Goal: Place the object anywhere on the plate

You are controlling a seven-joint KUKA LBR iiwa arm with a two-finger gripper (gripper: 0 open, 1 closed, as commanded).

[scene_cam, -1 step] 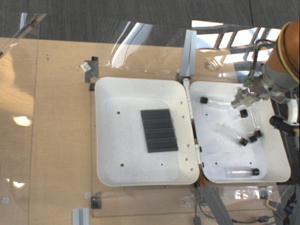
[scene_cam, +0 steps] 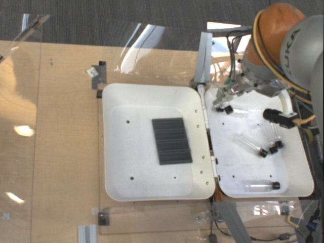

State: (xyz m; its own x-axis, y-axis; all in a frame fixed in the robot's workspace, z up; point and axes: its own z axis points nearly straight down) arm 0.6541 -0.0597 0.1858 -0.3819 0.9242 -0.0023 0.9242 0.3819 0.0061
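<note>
Clear tubes with black caps are lying scattered in the right bin (scene_cam: 304, 186): one tube (scene_cam: 260, 186) near the lower edge of the frame, another tube (scene_cam: 251, 144) toward the middle. I am seeing the dark ribbed plate (scene_cam: 172, 140) sitting flat at the centre of the left bin (scene_cam: 116, 156). The hand (scene_cam: 225, 99) is hovering at the right bin's upper left corner, a small capped tube (scene_cam: 226, 108) just under it; I cannot tell its opening.
</note>
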